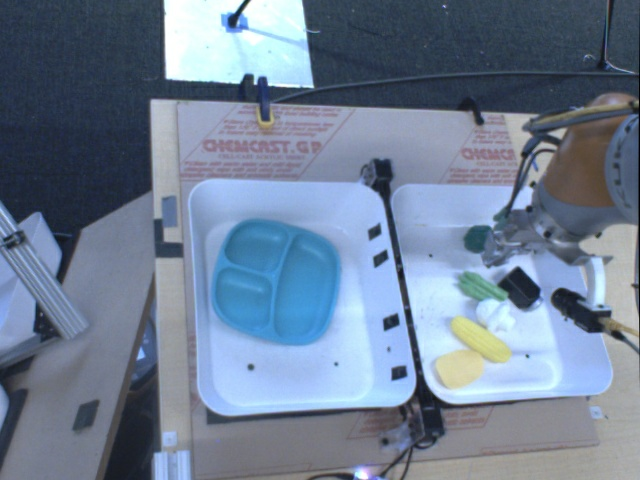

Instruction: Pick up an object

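Grey gripper (508, 248) hovers beside a dark green object (478, 237) in the right bin (580, 376)

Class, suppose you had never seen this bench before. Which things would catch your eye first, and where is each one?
The big blue divided plate stands out, lying alone in the left bin. Next come the small bright items in the right bin: a yellow corn cob, a green piece and a white piece. Above them, from the right, hangs the grey and orange arm with its gripper.

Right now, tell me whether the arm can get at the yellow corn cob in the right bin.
Probably yes. The corn cob lies uncovered on the right bin's floor, with the gripper just above it; only a white piece touches its upper side.
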Robot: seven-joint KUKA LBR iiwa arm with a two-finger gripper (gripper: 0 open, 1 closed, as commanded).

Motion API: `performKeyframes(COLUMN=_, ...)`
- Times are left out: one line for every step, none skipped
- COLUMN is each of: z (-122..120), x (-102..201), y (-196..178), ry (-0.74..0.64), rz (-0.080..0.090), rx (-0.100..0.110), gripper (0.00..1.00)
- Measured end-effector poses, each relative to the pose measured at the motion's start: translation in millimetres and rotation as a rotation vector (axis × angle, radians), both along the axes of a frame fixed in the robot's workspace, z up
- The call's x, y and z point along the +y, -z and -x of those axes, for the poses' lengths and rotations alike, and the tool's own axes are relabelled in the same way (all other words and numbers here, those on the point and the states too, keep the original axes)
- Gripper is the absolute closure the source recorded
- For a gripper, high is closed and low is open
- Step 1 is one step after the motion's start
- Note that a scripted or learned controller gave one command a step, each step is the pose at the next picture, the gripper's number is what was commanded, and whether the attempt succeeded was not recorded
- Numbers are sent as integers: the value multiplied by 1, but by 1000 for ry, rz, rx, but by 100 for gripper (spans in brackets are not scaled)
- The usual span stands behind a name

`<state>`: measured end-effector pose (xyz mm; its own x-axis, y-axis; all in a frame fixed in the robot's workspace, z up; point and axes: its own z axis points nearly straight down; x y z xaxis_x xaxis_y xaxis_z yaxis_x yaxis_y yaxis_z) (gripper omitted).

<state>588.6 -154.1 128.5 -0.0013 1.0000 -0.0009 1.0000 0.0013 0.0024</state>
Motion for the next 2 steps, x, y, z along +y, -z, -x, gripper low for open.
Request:
performKeyframes(z=-8, x=-8, y=-50, ry=-2, rz=1, rx=-4, gripper=100)
performKeyframes(z=-7, x=-12, y=-113, ry=-2, rz=1, rx=-5, gripper=100)
